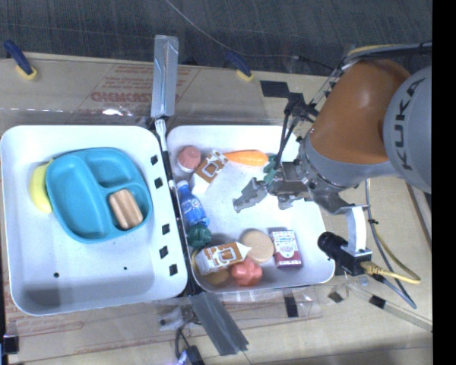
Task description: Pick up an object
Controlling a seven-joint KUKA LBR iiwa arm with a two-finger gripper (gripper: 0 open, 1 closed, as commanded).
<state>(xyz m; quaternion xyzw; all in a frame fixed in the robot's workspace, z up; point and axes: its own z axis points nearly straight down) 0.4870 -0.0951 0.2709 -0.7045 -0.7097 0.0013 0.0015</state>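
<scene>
While my gripper (247, 196) hovers, fingers' state untellable, the carrot (245, 158) lies just beyond, long axis crosswise

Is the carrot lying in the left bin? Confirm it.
No, the carrot lies in the right bin, along its far edge beside a small carton.

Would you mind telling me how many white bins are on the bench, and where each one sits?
2. The left bin holds a blue divided plate; the right bin sits beside it, crowded with small items under the gripper.
</scene>
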